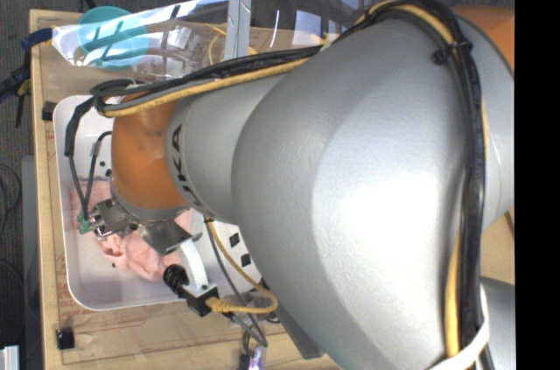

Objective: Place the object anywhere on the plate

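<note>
Looming over one white bin and one pink object, one arm; tool's grip untellable.

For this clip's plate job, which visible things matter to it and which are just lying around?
Belongs to the job:
- pink object in the near white bin, under the wrist
- arm's orange band above it

Just lying about:
- light blue item under clear plastic at the bench's far side
- black and yellow cables along the arm
</note>
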Tool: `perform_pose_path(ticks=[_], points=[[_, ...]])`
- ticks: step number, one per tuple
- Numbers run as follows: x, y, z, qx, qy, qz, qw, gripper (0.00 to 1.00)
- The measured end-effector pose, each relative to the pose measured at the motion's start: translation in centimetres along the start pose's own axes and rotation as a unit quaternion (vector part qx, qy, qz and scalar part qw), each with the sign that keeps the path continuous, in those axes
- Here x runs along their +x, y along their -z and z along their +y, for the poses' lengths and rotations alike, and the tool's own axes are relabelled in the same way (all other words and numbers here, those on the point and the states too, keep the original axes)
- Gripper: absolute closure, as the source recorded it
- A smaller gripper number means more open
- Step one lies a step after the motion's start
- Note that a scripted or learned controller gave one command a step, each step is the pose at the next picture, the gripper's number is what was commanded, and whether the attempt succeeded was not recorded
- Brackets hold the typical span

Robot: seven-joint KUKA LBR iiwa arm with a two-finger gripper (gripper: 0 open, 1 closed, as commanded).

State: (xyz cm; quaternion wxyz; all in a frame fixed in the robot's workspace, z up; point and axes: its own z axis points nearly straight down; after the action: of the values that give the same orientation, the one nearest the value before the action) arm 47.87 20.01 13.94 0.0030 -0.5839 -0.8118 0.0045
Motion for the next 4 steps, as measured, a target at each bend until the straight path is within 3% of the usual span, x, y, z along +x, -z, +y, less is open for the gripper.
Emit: perform_pose_path(ticks=[1, 2, 3, 4], points=[[-12.3, 4.9, -1.8, -0.003, 0.051, 0.000, 0.9987, 1.00], [-4.0, -1.9, -1.7, 0.000, 0.017, 0.000, 0.9999, 1.00], [-10.6, 4.9, -3.7, -0.004, 0.123, 0.000, 0.9924, 1.00], [-6.8, 3.5, 0.8, -0.002, 0.147, 0.000, 0.9891, 1.00]])
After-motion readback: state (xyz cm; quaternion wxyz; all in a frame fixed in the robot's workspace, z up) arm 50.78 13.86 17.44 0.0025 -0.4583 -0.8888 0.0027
